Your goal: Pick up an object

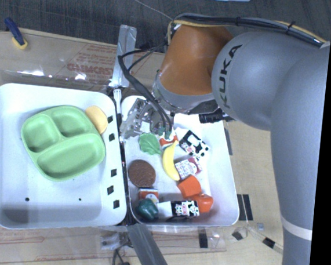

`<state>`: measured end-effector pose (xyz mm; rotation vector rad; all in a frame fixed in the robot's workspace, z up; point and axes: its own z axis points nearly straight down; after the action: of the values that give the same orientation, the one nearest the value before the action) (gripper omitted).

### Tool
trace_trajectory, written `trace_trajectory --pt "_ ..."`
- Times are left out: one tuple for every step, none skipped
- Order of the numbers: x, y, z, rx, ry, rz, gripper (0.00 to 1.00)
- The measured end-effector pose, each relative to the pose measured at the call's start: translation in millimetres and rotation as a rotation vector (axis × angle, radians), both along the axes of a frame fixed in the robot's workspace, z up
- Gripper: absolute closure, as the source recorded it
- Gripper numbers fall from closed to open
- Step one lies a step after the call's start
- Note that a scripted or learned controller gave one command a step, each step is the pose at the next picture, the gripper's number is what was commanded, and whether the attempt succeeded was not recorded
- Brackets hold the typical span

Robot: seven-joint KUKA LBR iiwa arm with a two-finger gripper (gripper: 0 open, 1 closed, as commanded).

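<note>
My gripper [145, 121] hangs low over the back left part of the right bin [230, 190], just above a green leafy toy [150, 143]. Beside that toy lie a yellow banana [170, 161], a small red and white piece [167, 140] and a black and white cow-patterned box [194, 143]. Nearer the front sit a brown round cookie [142, 173], an orange block [190, 186], a dark teal toy [147, 209] and a second cow-patterned box [185, 208]. The big grey arm hides the bin's back right corner.
The left bin [7, 201] holds a green divided plate [64, 142] with a yellow toy [97, 118] at its back right edge. A low wall with black clips [115, 171] separates the two bins. Cables [131, 67] run along the back by the arm's wrist.
</note>
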<state>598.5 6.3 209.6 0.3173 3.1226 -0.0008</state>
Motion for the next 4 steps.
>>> trace_trajectory --pt "42.2 94.5 -18.6 0.003 0.003 -0.012 1.0" --pt "12.8 166.2 2.5 0.002 0.002 -0.073 1.0" --pt "5.6 213.1 -15.3 0.0 0.005 -0.191 1.0" --pt "12.8 211.4 -29.6 -0.001 0.005 0.21 1.0"
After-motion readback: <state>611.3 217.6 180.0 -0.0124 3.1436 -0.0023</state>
